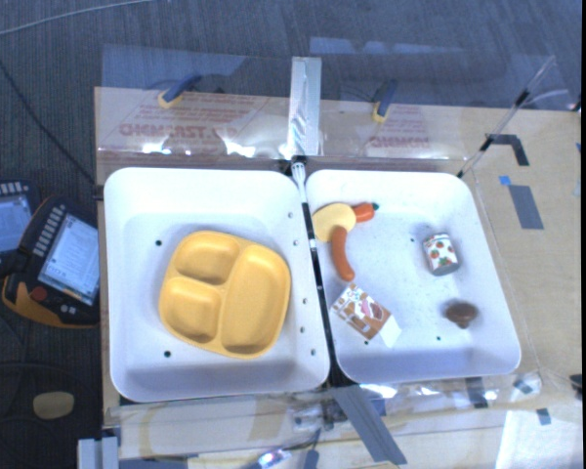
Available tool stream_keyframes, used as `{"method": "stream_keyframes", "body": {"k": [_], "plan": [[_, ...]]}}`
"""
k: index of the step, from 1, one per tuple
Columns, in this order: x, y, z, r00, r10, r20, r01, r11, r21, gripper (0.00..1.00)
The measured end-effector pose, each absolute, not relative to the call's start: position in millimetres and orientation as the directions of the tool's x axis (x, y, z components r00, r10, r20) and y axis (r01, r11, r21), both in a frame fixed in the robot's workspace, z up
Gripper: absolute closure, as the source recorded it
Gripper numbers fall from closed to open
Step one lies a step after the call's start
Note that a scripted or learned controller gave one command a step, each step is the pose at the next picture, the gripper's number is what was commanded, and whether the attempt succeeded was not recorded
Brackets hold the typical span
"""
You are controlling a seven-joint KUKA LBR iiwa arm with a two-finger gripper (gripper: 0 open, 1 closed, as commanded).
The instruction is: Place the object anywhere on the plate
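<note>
Six small items are sitting in the right bin and nothing is lying on the plate yet, so we are looking at the very start: the pick is not yet made. That yellow plate, with its three compartments, is resting in the middle of the left bin, well apart from everything that could go on it. Over by the divider a yellow banana-like piece is touching a small orange piece, with a sausage lying just below them. A patterned packet is sitting lower down, a small printed can is lying towards the far side, and a brown lump is resting near it. Which one is the chosen object I cannot tell. How the gripper's jaws are standing, I cannot tell either. By my reading, the next move is calling for a descent onto one isolated item; the can or lump is looking easier than the crowded cluster.
</note>
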State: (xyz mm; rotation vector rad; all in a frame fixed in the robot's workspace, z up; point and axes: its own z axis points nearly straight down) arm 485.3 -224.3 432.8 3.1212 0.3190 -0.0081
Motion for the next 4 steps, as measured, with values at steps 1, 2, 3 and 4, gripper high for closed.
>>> {"method": "stream_keyframes", "body": {"k": [1,2,3,4], "plan": [[485.3,-224.3,432.8,0.979,0.202,-0.006,0.202,-0.979,0.004,0.0],[485.3,-224.3,432.8,0.979,0.202,-0.006,0.202,-0.979,0.004,0.0],[485.3,-224.3,432.8,0.979,0.202,-0.006,0.202,-0.979,0.004,0.0],[485.3,-224.3,432.8,0.979,0.202,-0.006,0.202,-0.979,0.004,0.0]]}}
